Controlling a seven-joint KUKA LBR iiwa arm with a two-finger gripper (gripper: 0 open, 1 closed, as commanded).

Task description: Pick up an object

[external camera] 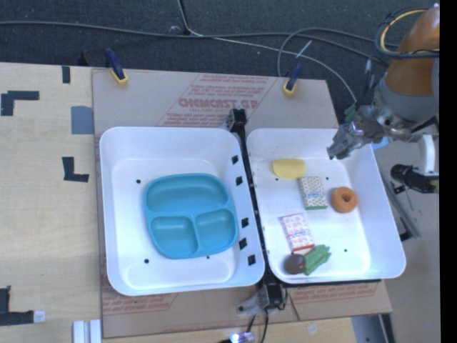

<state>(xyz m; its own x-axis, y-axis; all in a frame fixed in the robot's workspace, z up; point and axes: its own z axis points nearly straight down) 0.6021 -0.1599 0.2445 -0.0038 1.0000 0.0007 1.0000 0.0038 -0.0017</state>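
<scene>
1. Camera view: gripper (341, 148) hovering over the far right corner of the right bin (378, 213), nothing between its fingers; gap between them too blurred to call wide or narrow.
2. Candidates all in the right bin: yellow piece (288, 168) nearest, just inboard of the gripper; small speckled box (312, 192) and orange ring (345, 199) mid-bin, close together; red-and-white packet (297, 233) lower down, with a dark round item (293, 264) and a green item (316, 258) touching or nearly so at the near end.
3. Best bet, as a judgement: yellow piece. Short travel, bare floor around it.
4. Approach straight down, centred, fingers across its narrow axis.
5. Avoid the near-end cluster: crowded, likely double contact.
6. Edges: bin's right wall under the arm, centre divider (246, 191) left of the yellow piece; room looks adequate.
7. Left bin (114, 191) carries a blue divided tray (191, 215); no need to cross.
</scene>
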